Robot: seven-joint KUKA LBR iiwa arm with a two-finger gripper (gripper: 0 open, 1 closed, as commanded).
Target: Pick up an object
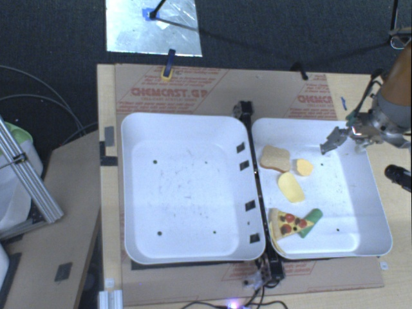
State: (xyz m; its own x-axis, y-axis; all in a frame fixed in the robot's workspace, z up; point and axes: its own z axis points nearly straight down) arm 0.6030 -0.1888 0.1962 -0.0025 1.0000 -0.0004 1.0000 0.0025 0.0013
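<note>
Claw [329, 143] above right bin [360, 192], grip state unclear. Below-left of claw: bread [275, 158], 2 yellow pieces [304, 167], [291, 188]; pizza [291, 223] farther below. Arm [394, 102] cut off at edge.

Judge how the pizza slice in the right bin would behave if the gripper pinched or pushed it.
The pizza slice lies flat near the right bin's front-left corner, so it probably won't roll. It looks thin, so a pinch from above could skid off. The green piece touches it and would likely shift with a push.
</note>
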